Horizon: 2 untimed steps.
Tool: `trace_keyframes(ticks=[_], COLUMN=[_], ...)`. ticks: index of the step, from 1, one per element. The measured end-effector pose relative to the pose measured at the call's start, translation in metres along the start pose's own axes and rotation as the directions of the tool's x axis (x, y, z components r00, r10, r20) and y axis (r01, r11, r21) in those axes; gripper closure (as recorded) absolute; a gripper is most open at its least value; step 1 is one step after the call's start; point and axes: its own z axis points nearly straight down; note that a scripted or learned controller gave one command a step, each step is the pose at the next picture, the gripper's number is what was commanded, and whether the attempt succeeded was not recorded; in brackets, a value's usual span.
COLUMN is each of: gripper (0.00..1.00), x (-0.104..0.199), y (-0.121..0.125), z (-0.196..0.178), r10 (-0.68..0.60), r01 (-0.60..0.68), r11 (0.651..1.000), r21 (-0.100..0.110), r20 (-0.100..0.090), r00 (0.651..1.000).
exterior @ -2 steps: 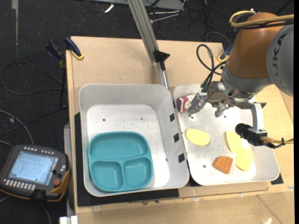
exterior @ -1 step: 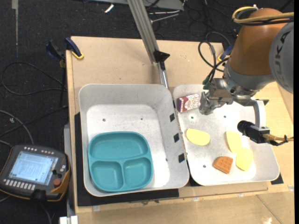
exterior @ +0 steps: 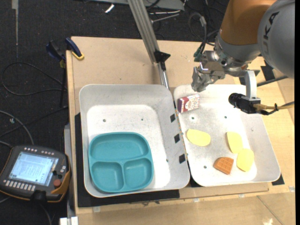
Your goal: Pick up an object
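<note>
My gripper (exterior: 198, 84) hangs over the back left corner of the right bin (exterior: 262, 139), its fingers pointing down and close together with nothing seen between them. Just below and left of the fingertips lies a small maroon and white carton (exterior: 188, 103) on its side. On the bin floor rest a yellow oval piece (exterior: 198, 138), two more yellow pieces (exterior: 234, 142) (exterior: 245, 160) and an orange waffle-like piece (exterior: 224, 165).
The left bin (exterior: 93, 102) holds a teal divided tray (exterior: 121, 161). A slanted metal pole (exterior: 146, 27) rises behind the bins. A black sensor with cable (exterior: 243, 102) hangs off the arm over the right bin. A teach pendant (exterior: 33, 172) lies at the lower left.
</note>
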Motion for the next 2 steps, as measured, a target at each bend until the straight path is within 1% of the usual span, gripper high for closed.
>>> trace_keyframes(ticks=[1,2], gripper=[1.0,1.0], x=[0.0391,0.0389], y=[0.0586,0.0583], z=[-0.2071,-0.2121], r10=[0.001,0.0], r01=[-0.001,0.0], r11=[1.0,1.0], r21=[-0.004,0.005], r20=[0.0,0.002], r00=[1.0,1.0])
